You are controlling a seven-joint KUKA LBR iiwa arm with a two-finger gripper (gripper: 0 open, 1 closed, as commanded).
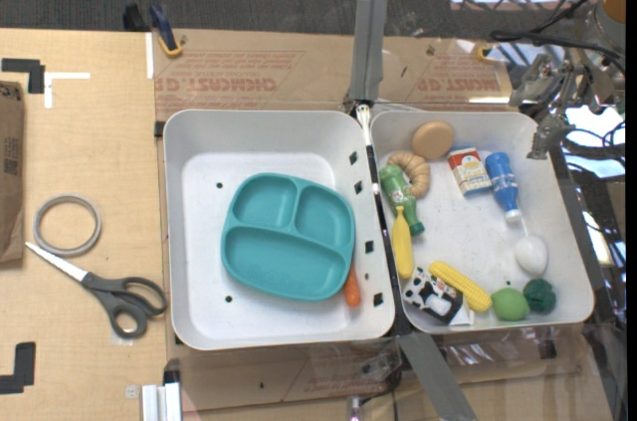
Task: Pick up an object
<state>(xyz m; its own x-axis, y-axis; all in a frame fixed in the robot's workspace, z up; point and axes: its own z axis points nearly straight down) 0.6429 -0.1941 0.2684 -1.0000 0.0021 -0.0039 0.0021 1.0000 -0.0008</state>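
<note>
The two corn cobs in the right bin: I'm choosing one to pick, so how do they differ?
The left cob lies nearly upright in the view, against the bin's left wall; the lower cob lies slanted, nearer the front. The left cob touches the green toy at its top end; the lower cob borders the cow-patterned toy and green ball. The lower cob looks thicker. Both are yellow.

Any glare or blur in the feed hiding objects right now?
Camera view: bright glare top right around the arm's hand, blowing out detail there; white egg nearly blends into the right bin; teal tray sharp, evenly lit.
</note>
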